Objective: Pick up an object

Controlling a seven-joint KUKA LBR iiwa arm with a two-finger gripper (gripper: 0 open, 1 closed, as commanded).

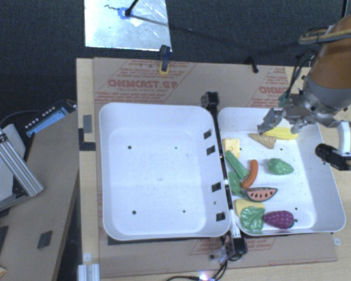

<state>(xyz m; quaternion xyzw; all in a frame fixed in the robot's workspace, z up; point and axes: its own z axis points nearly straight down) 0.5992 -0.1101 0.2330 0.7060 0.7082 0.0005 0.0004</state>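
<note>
At the near edge of the right bin (330,206) you had a purple grape bunch (279,218) beside a green leafy piece (252,219) and a yellow piece (243,205) just behind that. A watermelon slice (261,194) lay beyond them, then an orange sausage (252,171) leaning against a long green vegetable (236,167) near the divider, with a green pepper-like piece (279,167) off to their right. A yellow cheese block (231,147) sat close to the divider. The left bin (158,168) showed bare white floor. Farthest back in the right bin, a tan wedge (261,139) lay touching a yellow banana-like piece (281,133). The gripper (284,122) hung right over that pair, so crowding there was tight. You could not tell from this angle whether its fingers were apart or together, nor whether anything was between them.
</note>
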